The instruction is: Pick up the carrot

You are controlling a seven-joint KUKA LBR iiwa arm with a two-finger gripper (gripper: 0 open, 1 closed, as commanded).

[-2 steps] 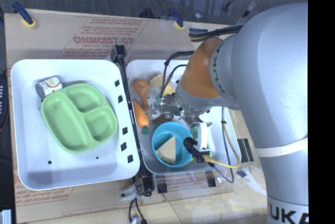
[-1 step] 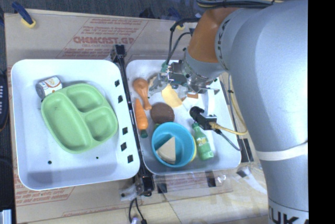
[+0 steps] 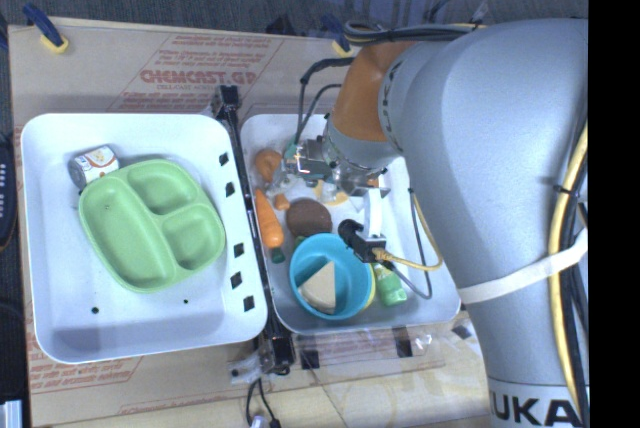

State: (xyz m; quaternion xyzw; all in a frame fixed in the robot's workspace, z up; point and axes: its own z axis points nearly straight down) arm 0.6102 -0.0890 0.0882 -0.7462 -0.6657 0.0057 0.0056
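The carrot (image 3: 268, 218) lies along the right bin's (image 3: 425, 306) left wall, beside a brown ball (image 3: 308, 216), so the hand (image 3: 318, 166), hovering just beyond, could strike that wall or grab its neighbour.

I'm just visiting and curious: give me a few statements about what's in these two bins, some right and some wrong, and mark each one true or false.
1. The carrot lies in the right bin, along its left wall. True.
2. The green divided plate sits in the right bin. False: it sits in the left bin.
3. The blue bowl holds a pale wedge-shaped piece. True.
4. The carrot rests inside the blue bowl. False: it lies on the bin floor, up and left of the bowl.
5. A small can lies beside the green plate. True.
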